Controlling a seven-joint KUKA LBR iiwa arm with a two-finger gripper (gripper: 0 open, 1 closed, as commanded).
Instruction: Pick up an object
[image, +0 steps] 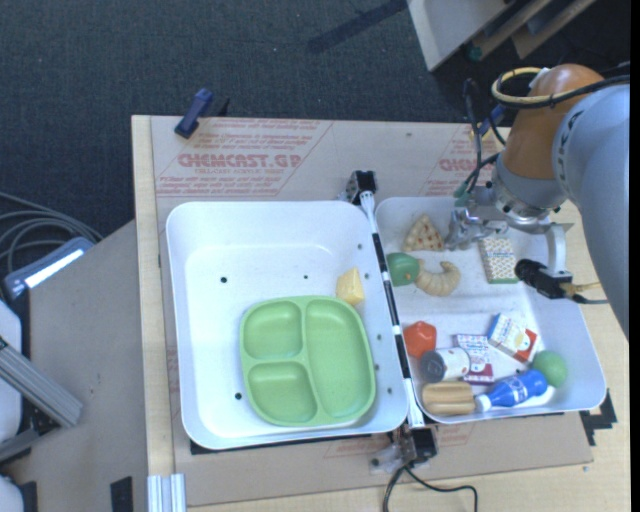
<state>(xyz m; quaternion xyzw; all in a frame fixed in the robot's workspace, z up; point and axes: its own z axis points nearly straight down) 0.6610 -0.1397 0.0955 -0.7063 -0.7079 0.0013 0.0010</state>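
On the worktop (250, 165), the left bin (200, 240) holds a green tray (305, 360) near its front edge and a yellow piece (350, 287) against its right wall. The right bin (580, 340) holds a waffle (424, 235), green fruit (402, 267) and croissant (438, 277) towards the back, with a bottle (515, 391) at the front edge. The tool (470, 228) hangs over that bin's back edge beside the waffle; I cannot tell how it is set.

Even, fairly bright overhead light fills the scene. The white bins (190, 240) left of and below the gripper (465, 232) look nearly washed out, with soft, short shadows along their walls. Focus is mildly soft everywhere; the gripper's fingers are perhaps too blurred to read.
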